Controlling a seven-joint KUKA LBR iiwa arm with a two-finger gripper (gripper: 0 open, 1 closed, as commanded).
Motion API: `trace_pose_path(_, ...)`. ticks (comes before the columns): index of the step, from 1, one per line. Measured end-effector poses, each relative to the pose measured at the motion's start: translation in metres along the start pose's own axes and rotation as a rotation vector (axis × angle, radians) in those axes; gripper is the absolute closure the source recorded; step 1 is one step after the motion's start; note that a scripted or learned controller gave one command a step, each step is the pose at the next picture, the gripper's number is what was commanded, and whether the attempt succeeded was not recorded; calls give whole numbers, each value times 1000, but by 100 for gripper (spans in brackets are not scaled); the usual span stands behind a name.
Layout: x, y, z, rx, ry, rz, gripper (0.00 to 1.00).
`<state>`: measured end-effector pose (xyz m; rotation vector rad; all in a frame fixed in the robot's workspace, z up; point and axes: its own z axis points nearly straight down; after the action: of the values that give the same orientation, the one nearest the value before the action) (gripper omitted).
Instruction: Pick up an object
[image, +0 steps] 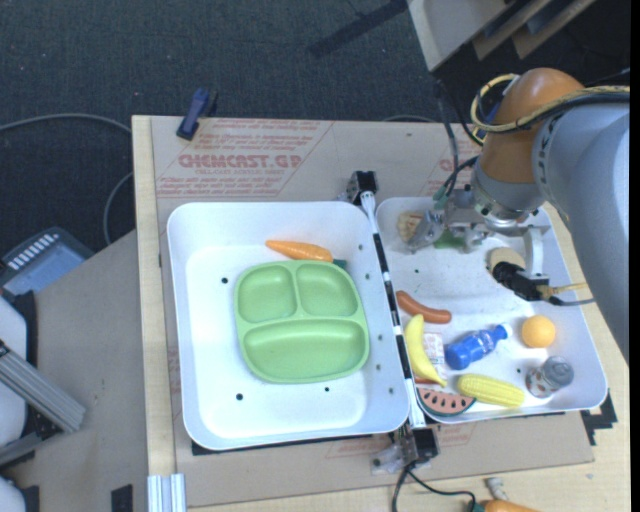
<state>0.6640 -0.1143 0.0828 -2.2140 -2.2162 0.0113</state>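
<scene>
My gripper hangs low over the far end of the right bin, under the orange-banded wrist. A small beige object lies just to its left, near the bin's far-left corner; I cannot tell whether they touch. Nearer the front of this bin lie a red-brown sausage, a yellow banana, a blue bottle, an orange ball, a corn cob, a watermelon slice and a small grey object.
The left bin holds a green divided plate and an orange carrot just behind it. A blue clip sits at the board's far-left corner. A black clamp joins the bins at the back.
</scene>
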Motion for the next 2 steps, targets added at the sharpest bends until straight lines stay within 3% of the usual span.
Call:
trace_pose_path(1,15,0,0,1,-1,0,0)
trace_pose_path(2,-3,0,0,0,0,0,0)
